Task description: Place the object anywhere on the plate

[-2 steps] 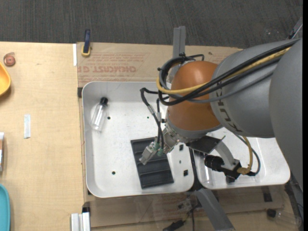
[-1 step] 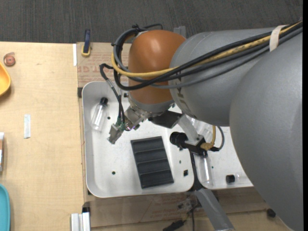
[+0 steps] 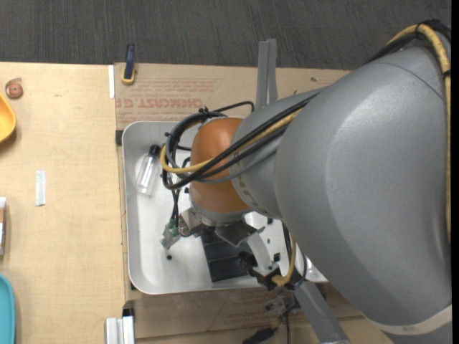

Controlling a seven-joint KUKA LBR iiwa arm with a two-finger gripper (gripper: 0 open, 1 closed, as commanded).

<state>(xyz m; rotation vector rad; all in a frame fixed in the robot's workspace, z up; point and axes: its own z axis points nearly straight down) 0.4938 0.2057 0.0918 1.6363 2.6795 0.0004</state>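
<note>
A small clear bottle [image 3: 147, 172] with a dark cap lies tilted in the upper left of the white bin [image 3: 136, 264]. My gripper [image 3: 179, 229] hangs low over the middle of this bin, to the right of and below the bottle, apart from it. The orange wrist band [image 3: 215, 167] and the bulky grey arm [image 3: 358, 192] cover most of the gripper and the bin's right half. A small green and dark piece [image 3: 171, 233] pokes out at the gripper's lower left; I cannot tell what it is.
The bin sits on a brown cardboard-covered bench [image 3: 64, 192]. At the left edge show part of a yellow-orange dish [image 3: 4, 120] and a teal rim [image 3: 4, 308]. A blue-handled clamp [image 3: 129, 63] is fixed at the back, and a small white strip [image 3: 40, 188] lies on the bench.
</note>
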